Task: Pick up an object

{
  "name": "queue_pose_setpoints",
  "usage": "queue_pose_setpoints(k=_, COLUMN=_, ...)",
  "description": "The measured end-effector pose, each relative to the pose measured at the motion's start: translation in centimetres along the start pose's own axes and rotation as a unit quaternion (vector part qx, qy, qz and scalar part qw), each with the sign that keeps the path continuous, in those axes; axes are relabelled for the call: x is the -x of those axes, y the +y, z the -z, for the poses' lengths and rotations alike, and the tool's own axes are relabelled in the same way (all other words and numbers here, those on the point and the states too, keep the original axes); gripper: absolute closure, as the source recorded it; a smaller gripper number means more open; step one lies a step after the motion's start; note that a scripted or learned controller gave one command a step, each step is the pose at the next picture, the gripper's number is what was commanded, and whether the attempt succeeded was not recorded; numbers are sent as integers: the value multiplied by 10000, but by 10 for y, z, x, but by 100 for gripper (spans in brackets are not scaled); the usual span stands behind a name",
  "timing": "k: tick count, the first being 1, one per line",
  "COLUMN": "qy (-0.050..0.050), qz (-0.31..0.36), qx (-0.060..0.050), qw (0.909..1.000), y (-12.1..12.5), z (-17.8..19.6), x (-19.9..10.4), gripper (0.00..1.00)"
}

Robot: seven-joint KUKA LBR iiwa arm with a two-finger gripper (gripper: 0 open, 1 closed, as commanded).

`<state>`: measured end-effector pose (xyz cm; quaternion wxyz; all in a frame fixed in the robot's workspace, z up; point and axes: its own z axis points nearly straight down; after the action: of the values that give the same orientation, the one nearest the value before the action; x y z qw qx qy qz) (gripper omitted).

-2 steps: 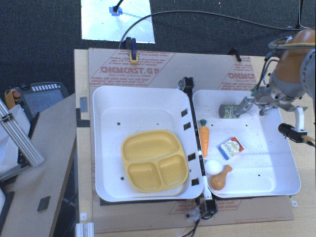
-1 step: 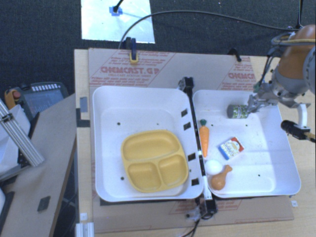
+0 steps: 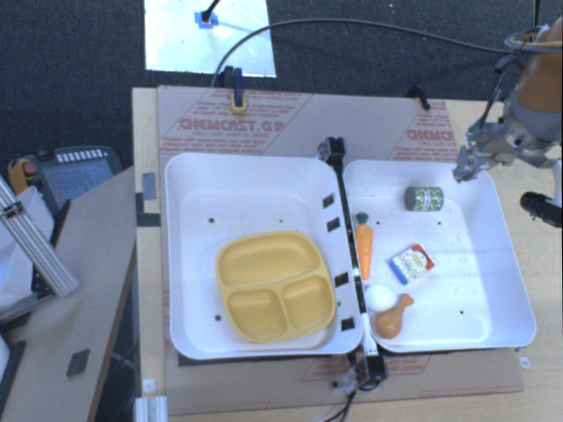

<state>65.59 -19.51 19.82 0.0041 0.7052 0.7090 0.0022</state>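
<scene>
Nothing has been picked up yet, as far as I can see from here. The gripper (image 3: 464, 167) hangs above the far right corner of the right bin (image 3: 493, 323), near its rim, and there is nothing between its fingers; whether they are parted or pressed together I cannot tell, they are too small and dark against the bin wall. Everything that could be taken lies on the floor of that bin. A can (image 3: 424, 199) lies on its side nearest the gripper, just left of and a little below it. A carrot (image 3: 363, 246) lies along the divider side, with a small box (image 3: 412, 264) to its right, apart from it. Down in the near left corner an egg (image 3: 381, 298) and a drumstick (image 3: 392, 316) sit touching each other. The left bin (image 3: 189, 236) holds a yellow tray (image 3: 274, 285) with three compartments. So, by my reckoning, the whole job is still ahead: the arm has to settle over one item, go down, close on it and lift. The can looks the handiest choice, though round and on its side it may roll.
</scene>
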Motion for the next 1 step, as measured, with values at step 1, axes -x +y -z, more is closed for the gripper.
queue_pose_setpoints(k=1, qy=4, qz=2, qx=-13, qw=10000, y=-6, z=51, x=-5, gripper=100)
